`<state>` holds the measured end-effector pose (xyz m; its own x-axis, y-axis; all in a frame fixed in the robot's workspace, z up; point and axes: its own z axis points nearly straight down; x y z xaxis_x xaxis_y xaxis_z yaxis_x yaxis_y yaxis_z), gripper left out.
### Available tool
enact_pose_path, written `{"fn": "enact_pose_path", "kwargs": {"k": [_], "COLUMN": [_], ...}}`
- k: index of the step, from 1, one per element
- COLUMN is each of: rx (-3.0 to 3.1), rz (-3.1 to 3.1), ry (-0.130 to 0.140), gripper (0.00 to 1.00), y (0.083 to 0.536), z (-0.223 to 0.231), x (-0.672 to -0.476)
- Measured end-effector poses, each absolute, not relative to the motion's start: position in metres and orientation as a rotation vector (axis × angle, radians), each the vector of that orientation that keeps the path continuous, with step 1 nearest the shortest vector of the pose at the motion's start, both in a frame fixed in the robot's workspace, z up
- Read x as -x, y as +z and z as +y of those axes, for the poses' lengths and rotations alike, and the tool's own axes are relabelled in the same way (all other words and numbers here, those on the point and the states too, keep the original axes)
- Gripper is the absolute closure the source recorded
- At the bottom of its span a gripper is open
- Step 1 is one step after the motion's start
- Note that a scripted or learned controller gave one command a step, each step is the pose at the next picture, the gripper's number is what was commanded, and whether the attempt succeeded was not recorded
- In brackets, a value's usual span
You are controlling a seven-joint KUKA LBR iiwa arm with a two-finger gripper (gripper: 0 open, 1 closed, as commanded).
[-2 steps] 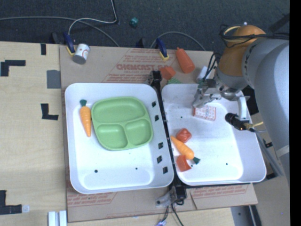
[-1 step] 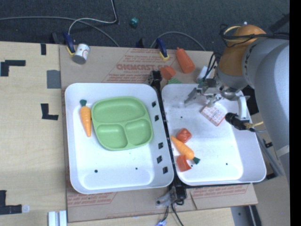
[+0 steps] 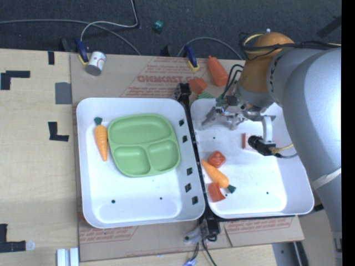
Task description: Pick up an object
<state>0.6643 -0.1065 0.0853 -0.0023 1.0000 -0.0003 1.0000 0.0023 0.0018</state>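
My gripper (image 3: pixel 221 118) hangs over the far left corner of the right bin (image 3: pixel 277 198), with its two metal fingers apart and nothing between them. In that bin, nearer the front, lie a red piece (image 3: pixel 216 159), an orange toy carrot (image 3: pixel 215 174) and another red piece (image 3: pixel 216 192), all apart from the gripper. A small red block (image 3: pixel 244 141) lies just right of the gripper. The left bin (image 3: pixel 138 212) holds a green divided plate (image 3: pixel 145 144) and a second carrot (image 3: pixel 101 140) beside it.
Behind the right bin, on the cardboard, lie an orange piece (image 3: pixel 217 71) and a red piece (image 3: pixel 197 85). A small white can (image 3: pixel 96 61) lies at the back left. Black clips (image 3: pixel 191 173) run along the wall between the bins. The grey arm (image 3: pixel 316 110) covers the right side.
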Motion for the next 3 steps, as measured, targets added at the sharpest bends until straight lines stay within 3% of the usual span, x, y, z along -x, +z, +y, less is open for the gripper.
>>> {"fn": "enact_pose_path", "kwargs": {"k": [3], "rx": [-2.219], "rz": [2.223], "ry": [-0.001], "gripper": [0.00], "y": [0.0850], "z": [-0.0951], "x": [-0.6684]}}
